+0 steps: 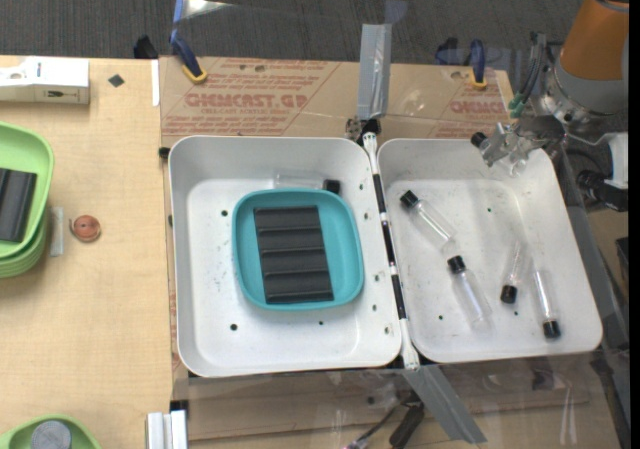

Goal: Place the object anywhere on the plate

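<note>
Looking down on the counter (100,337), we find two white bins side by side. The left bin (200,327) holds a teal plate (345,237) with a dark ribbed insert (292,255) lying on it; nothing else rests on the plate. The right bin (570,317) holds four clear vials with black caps: one toward its upper left (425,217), one near its centre (467,287), and two close together at the lower right (513,275) (545,305). All four lie flat on the bin floor, apart from one another and well apart from the plate. The arm (595,27) enters at the upper right of the frame, and the hand (510,142) sits over the upper rim of the right bin, not touching any vial. We see nothing gripped in it; whether it stands wide or narrow we cannot tell at this angle. Our judgement: the task is at its start. No object has been picked, none has crossed to the left bin, and the whole sequence of grasp, carry and release onto the plate is left to do.
</note>
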You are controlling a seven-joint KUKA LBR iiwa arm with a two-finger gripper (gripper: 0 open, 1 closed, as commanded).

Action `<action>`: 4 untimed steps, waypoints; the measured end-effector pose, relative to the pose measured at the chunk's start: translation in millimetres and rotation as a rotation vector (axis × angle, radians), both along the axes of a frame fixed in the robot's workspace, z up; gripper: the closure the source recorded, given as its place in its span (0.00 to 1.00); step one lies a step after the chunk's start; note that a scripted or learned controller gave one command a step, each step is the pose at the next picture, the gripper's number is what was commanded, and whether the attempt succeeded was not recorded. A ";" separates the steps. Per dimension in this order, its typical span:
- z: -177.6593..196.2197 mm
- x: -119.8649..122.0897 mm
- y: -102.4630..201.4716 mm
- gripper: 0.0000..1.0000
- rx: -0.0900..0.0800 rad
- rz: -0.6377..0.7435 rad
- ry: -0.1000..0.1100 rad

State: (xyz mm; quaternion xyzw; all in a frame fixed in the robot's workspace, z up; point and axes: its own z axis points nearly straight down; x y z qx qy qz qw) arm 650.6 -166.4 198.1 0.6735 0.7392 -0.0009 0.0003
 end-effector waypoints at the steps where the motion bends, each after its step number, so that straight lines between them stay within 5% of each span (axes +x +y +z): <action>1: -7.0 -41.3 81.8 1.00 0.001 0.062 0.001; 2: -7.3 -69.4 138.5 1.00 0.001 0.119 0.002; 3: -7.3 -131.6 201.8 1.00 0.002 0.277 0.003; 4: -7.2 -131.5 201.3 0.00 0.001 0.277 0.002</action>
